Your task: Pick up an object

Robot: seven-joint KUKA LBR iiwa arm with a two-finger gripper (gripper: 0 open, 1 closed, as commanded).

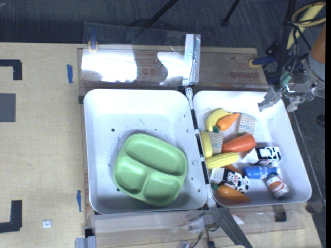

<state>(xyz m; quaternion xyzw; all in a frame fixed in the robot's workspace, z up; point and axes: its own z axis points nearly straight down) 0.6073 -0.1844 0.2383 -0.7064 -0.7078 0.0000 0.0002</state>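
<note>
The right bin (297,154) holds a heap of small objects: a yellow banana (216,116), an orange carrot (228,122), a red-orange pepper (239,142), a yellow corn piece (222,160), a blue bottle (257,171), a small can (277,186), a black-and-white toy car (268,153) and a cow figure (235,180). My gripper (281,100) hangs above the bin's far right corner, apart from the heap. Its two grey fingers (267,101) stand spread, open, with nothing between them.
A green divided plate (150,168) lies in the left bin (103,112). A clear plastic sheet (139,61) stands behind the bins. Cables and stand legs (300,25) crowd the upper right behind the arm. Another orange vegetable (232,192) lies at the right bin's front.
</note>
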